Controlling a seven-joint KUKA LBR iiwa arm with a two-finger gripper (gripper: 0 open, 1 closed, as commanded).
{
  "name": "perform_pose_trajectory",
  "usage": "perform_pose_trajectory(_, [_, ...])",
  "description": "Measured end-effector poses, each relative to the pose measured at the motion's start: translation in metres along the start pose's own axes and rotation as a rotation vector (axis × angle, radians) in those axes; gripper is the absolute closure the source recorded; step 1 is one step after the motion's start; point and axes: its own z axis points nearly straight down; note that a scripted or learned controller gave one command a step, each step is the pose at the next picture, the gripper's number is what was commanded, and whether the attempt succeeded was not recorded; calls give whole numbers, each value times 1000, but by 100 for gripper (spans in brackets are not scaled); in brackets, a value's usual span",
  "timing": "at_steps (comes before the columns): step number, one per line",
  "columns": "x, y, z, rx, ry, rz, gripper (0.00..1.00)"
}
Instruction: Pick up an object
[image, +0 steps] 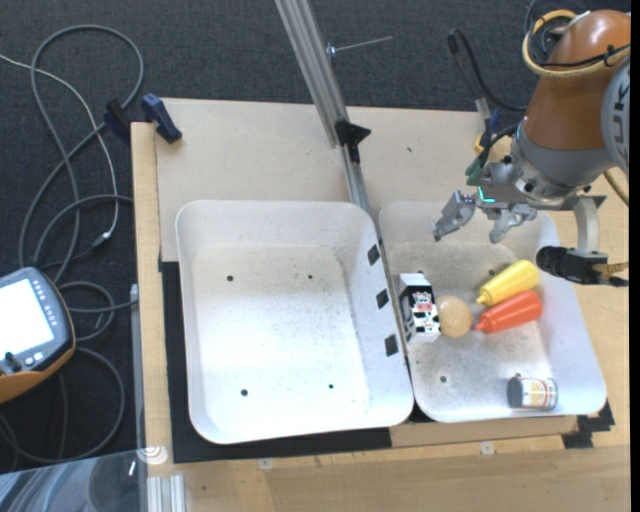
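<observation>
**Camera view: gripper above right bin, fingers apart, nothing between them**

Camera view, from above at a slant. Two shallow white bins side by side on a tan bench (250, 150): left bin (270, 320), right bin (470, 385).

At 2 o'clock of the frame, grey arm with orange band (580, 70), reaching in from the right. Gripper (475, 222) over the upper part of the right bin, fingers (452, 216) spread apart, gripping nothing.

In the right bin, toward 3 o'clock of the frame:
- yellow bottle (508, 281), lying tilted, touching the orange bottle (510, 313) just below it;
- tan ball (455, 317) at 9 o'clock of the orange bottle, touching its tip;
- small white box with dark print (420, 307) at 9 o'clock of the ball, against the bin's left wall;
- small jar on its side (532, 392) at 5 o'clock of the bin, apart from the rest.

All objects clear of the gripper, at its 6 o'clock.

Outside the bench, at 9 o'clock: handheld pendant (30, 325) on dark carpet, with grey cables (70, 120).
</observation>
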Motion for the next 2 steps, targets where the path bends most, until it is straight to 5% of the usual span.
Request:
perform_pose_trajectory(1, [0, 1, -3, -5, -1, 0, 0])
perform_pose_trajectory(2, [10, 3, 47, 0, 0, -1, 0])
